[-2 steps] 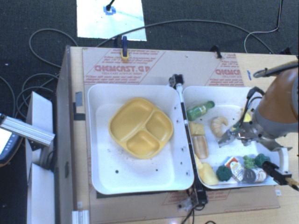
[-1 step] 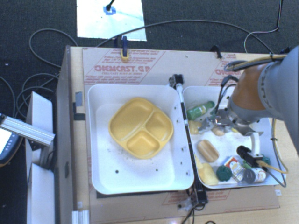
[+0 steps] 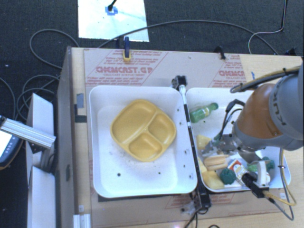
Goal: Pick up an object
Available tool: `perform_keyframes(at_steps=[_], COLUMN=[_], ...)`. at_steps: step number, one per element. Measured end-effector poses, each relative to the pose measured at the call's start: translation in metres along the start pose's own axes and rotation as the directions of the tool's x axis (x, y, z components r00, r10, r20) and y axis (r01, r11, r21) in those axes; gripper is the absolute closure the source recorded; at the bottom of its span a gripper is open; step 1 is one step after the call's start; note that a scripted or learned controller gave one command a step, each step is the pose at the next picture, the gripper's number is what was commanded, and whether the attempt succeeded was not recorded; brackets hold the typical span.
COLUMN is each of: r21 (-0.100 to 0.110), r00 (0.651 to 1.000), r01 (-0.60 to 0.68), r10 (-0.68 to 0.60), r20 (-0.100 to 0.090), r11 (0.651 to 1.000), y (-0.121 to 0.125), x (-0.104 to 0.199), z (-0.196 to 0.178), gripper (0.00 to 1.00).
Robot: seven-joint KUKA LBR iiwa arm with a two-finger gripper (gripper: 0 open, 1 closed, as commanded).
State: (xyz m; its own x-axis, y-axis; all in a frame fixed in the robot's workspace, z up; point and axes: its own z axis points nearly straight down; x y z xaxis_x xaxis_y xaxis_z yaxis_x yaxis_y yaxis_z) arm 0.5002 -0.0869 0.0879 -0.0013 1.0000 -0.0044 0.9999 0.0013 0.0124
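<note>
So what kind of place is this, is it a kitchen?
Probably not a kitchen; more likely a robot test lab. A grey arm with an orange band reaches over two shallow white plastic bins, one holding a yellow divided plastic tray, and loose black cables trail across the dark floor.

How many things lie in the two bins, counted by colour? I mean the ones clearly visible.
Yellow: 4 (divided plate, pieces, bun)
Green: 2 (bottle, round toy)
White and red: 1 (packet)
Total: 7; the arm hides more.
</note>
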Motion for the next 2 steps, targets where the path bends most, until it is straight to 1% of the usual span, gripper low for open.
perform_keyframes(at_steps=[1,2], r21=[0.008,0.011], r00=[1.000,1.000], r01=[0.000,0.002], r10=[0.000,-0.002], r20=[-0.003,-0.005], r11=[1.000,1.000], y=[-0.012,-0.013], x=[-0.047,-0.009], z=[-0.101,-0.063], gripper=[0.00,0.00])
